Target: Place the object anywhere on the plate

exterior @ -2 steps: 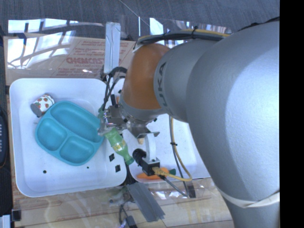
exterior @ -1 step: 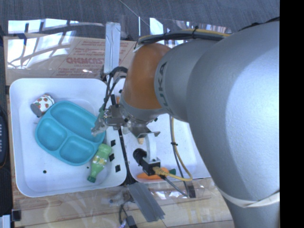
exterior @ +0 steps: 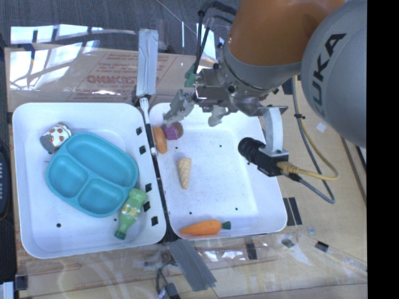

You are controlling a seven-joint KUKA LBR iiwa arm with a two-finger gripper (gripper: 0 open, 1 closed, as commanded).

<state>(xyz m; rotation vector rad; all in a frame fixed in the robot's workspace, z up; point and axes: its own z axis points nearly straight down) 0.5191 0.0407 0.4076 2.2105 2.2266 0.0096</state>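
Nearest you, along the front edge of the right bin [exterior: 268, 210], lies a carrot [exterior: 201, 228] on its side, its green end pointing right. Across the divider, in the left bin [exterior: 31, 229], a green bottle [exterior: 129, 212] leans near the front right corner, its upper part just beside the blue plate [exterior: 92, 173]. That plate has three compartments and sits in the middle of the left bin. At the plate's far left edge you will see a small grey, white and red toy [exterior: 55, 137], touching or just beside the rim.

Further back in the right bin, a cream cone [exterior: 184, 172] lies left of centre, tip toward the front. Beyond it, against the divider, an orange oval piece [exterior: 161, 139] sits touching a small purple piece [exterior: 174, 130] near the far left corner.

Over that corner hangs the gripper [exterior: 198, 111]. Its fingers are spread apart, one just above the purple piece, the other to the right over bare bin floor, with nothing between them. The arm [exterior: 299, 30] comes in from the far right, its orange band above the wrist, the wrist angled down and left toward the far left corner of the right bin. A black camera module [exterior: 260, 154] juts from the wrist over the right half of the bin.
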